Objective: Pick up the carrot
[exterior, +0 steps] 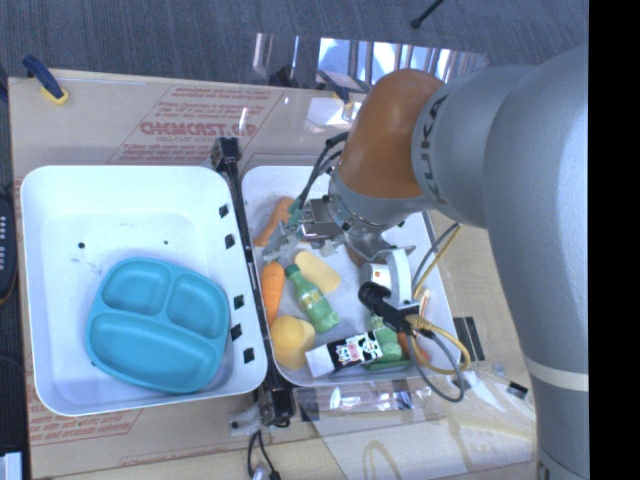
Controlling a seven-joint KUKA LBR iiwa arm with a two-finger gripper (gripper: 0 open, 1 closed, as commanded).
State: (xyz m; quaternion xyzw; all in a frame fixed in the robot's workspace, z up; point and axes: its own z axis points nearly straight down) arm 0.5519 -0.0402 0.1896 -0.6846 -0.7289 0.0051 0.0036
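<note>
Reaching the carrot (272, 288) calls for a descent close to the right bin's (300, 176) left wall, fingers straddling its long body. It lies along that wall, about midway down. The gripper (300, 230) hangs above the bin's upper left part; whether it is open cannot be told. A green bottle (312, 299) and yellow lemon (290, 336) crowd the carrot. The left bin (50, 198) bears a blue plate (160, 323).

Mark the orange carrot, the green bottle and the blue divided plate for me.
Orange carrot (272, 286): camera view, middle of its body.
Green plastic bottle (312, 302): camera view, its midsection.
Blue divided plate (112, 353): camera view, its lower-left rim.
</note>
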